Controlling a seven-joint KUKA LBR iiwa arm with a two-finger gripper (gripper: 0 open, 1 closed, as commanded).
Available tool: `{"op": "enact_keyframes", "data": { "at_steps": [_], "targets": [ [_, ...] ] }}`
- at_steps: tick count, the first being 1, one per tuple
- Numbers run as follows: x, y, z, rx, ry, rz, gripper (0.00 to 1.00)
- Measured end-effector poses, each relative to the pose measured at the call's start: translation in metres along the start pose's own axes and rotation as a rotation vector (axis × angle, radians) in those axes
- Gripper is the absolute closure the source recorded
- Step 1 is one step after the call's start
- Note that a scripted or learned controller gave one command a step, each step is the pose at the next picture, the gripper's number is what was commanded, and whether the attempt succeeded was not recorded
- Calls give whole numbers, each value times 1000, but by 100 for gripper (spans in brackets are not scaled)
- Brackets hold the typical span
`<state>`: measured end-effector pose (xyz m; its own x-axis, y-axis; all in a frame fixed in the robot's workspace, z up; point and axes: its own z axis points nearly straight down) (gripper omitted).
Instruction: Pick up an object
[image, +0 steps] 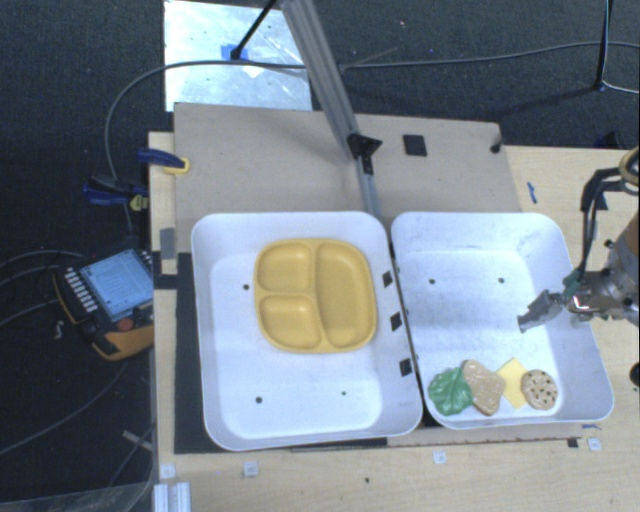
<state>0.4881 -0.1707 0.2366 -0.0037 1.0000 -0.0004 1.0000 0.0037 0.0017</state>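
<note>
Two white bins (300, 225) share my bench. Below my claw (537, 311), whose gap I cannot tell, lies a cookie (539, 388): light, stiff, thin; best pinched across its edges.

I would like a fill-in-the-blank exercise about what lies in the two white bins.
1. The yellow tray has ___ compartments.
2. It lies in the ___ bin.
3. The cookie lies in the right bin, near its ___ edge.
4. The end effector is over the ___ bin.

Missing words: three; left; front; right
</note>
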Motion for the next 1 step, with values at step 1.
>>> {"op": "enact_keyframes", "data": {
  "at_steps": [1],
  "targets": [
    [-9, 5, 52, 4, 1, 3, 0]
  ]
}}
